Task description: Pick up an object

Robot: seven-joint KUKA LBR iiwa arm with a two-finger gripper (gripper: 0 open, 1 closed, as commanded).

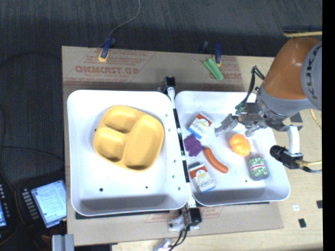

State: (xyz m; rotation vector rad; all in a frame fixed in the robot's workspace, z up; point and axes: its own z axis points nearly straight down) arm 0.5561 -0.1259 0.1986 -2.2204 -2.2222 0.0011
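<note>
My gripper (238,129) hangs over the right bin (272,192), open, its two grey fingers spread apart. Just in front of the fingertips an orange-yellow fruit (240,145) lies on the bin floor; nothing sits between the fingers. Also in this bin are a small blue-and-orange carton (200,125), a purple grape bunch (192,146), an orange carrot-like stick (215,160), a second carton (202,178) and a green can (257,168). A large yellow bread-shaped object (128,136) lies in the left bin (84,192).
The arm's orange band (293,69) and grey wrist come in from the right over the bin's far corner. A black cable piece (285,156) sticks out at the right rim. A green marker (213,69) and blue clips lie on the cardboard behind the bins.
</note>
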